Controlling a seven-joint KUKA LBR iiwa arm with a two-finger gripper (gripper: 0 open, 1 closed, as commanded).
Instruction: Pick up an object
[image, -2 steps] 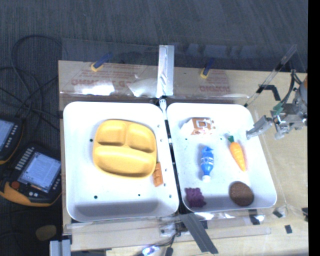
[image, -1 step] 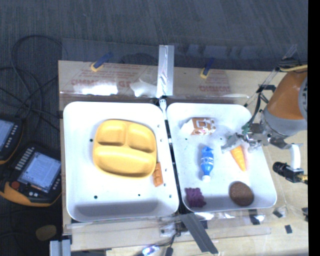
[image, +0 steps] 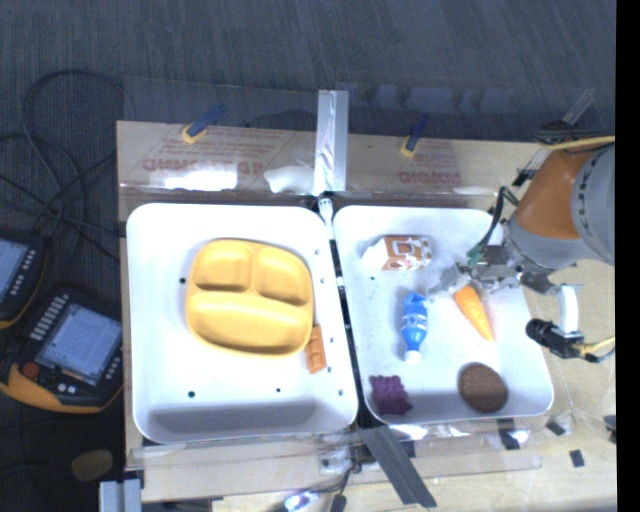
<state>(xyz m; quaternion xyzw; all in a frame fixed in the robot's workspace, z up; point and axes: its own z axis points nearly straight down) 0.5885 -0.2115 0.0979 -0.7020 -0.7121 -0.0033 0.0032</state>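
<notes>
On the wooden worktop (image: 600, 420) sit two shallow white bins. One large yellow plastic divided tray (image: 250, 297) fills much of the left bin (image: 160, 400), with one small orange block (image: 316, 350) touching its lower right edge. Five smaller things lie in the right bin (image: 535, 385): one white-and-orange carton (image: 400, 251), one blue-and-white bottle (image: 413, 324), one orange carrot (image: 475, 311), one brown round ball (image: 482, 387) and one purple grape bunch (image: 390, 394). From the right the grey arm (image: 590, 205), orange-banded, bends down over that bin's upper right part; its gripper (image: 484, 268) hangs at the carrot's top end, but how far open it stands I cannot tell.
</notes>
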